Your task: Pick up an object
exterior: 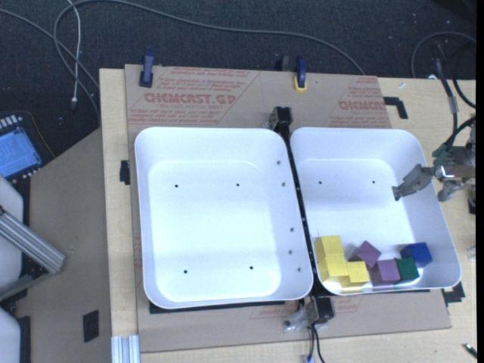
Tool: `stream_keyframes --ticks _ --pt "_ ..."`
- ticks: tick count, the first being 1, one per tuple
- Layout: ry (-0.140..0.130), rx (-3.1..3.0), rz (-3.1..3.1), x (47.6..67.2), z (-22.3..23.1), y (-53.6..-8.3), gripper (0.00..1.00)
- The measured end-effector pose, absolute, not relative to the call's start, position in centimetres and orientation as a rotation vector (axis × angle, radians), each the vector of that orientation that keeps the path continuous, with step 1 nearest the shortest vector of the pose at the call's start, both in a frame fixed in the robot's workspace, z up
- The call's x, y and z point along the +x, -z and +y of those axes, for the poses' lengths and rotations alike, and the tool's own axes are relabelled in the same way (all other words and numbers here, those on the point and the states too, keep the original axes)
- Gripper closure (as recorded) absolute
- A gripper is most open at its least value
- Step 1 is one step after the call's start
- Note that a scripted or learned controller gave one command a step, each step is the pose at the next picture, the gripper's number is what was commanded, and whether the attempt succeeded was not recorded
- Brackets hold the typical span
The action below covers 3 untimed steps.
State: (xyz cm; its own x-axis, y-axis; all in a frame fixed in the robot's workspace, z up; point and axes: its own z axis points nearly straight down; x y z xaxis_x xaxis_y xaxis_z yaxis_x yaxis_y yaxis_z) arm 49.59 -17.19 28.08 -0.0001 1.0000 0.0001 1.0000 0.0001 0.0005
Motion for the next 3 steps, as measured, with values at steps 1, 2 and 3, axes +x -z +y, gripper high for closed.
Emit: stream_keyframes --ticks 1,2,3 --pt "0.006 2.224 2.228 56.0 -17.1 -17.7 0.0" --pt "0.006 2.226 2.226 56.9 -17.9 -8.3 0.0" --pt "0.0 2.221 2.219 58.8 -20.7 -8.8 0.0"
